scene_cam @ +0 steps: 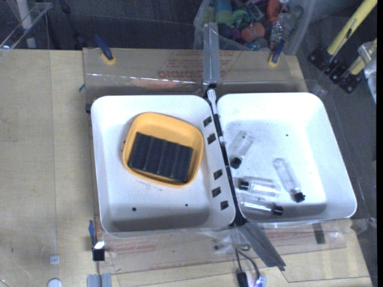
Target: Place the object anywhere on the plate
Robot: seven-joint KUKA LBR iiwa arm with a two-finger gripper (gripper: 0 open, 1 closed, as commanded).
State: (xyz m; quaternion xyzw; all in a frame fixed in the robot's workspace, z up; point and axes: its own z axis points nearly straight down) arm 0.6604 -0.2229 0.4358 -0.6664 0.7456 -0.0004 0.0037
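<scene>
A: Noting the layout. The yellow plate [163, 150] is sitting in the left bin [108, 160], with a dark ribbed slab [161, 157] lying flat on it. Which thing is the task's object?

B: Judging it to be one of the clear vials in the right bin [323, 136], across the divider [218, 160] from the plate. Four are lying on their sides: one vial [238, 148] nearest the plate, just past the divider; a second vial [258, 186] and a third vial [260, 207] lower down; a fourth vial [288, 178] farthest from the plate.

A: How are they looking to handle?

B: Looking light, stiff and slick, being clear plastic or glass with a black cap [235, 161]. They are round, so likely rolling if nudged, and the transparent walls are reading poorly against white. If glass, breakable.

A: Where to be gripping?

B: Across the barrel at mid-length, fingers square to the long axis, pinching gently. The nearest vial is lying apart from the others, giving room on both sides.

A: Gripper state?

B: Cannot tell, so recording nothing for it
</scene>
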